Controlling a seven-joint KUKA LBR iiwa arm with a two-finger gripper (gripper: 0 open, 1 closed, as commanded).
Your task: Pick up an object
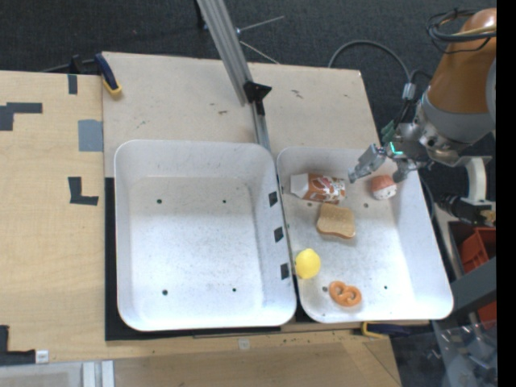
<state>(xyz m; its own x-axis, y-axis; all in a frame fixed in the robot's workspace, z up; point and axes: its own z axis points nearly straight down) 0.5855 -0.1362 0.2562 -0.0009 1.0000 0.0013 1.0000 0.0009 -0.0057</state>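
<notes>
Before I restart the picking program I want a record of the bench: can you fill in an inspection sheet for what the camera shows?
Surface: two white bins side by side; left bin, right bin.
Job's things: all in the right bin: carton, bread slice, lemon, pretzel, red-and-white ball.
Clutter: yellow-handled clamp at the bench's far left corner.
Grippers: gripper over the right bin's far side, between carton and ball; nothing seen between its fingers.
Cables: black cable looping behind the bench toward the arm.
Surroundings: metal pole rising behind the bins; grey tape patches on the wooden table.
</notes>
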